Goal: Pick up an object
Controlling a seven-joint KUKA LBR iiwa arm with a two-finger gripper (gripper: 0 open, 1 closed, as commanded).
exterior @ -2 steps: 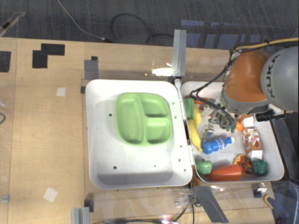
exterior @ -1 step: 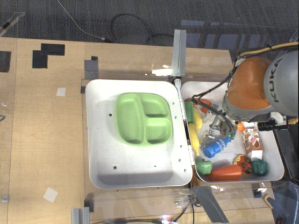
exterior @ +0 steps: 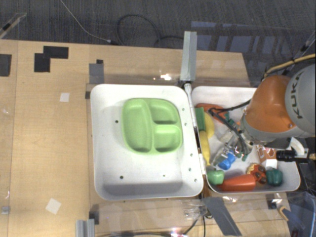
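Reaching down into the right bin [exterior: 295, 180], the claw [exterior: 236, 147] hangs over a small blue object [exterior: 226, 161] among the toys, its grip impossible to judge, while a green divided plate [exterior: 150, 125] fills the left bin [exterior: 106, 181]

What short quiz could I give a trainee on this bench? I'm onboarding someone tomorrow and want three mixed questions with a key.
1. True or false: the green divided plate lies in the left bin.
2. Which bin is the gripper over? A) left bin B) right bin
3. What colour is the small object just below the gripper?

Key: 1 true. 2 B. 3 blue.
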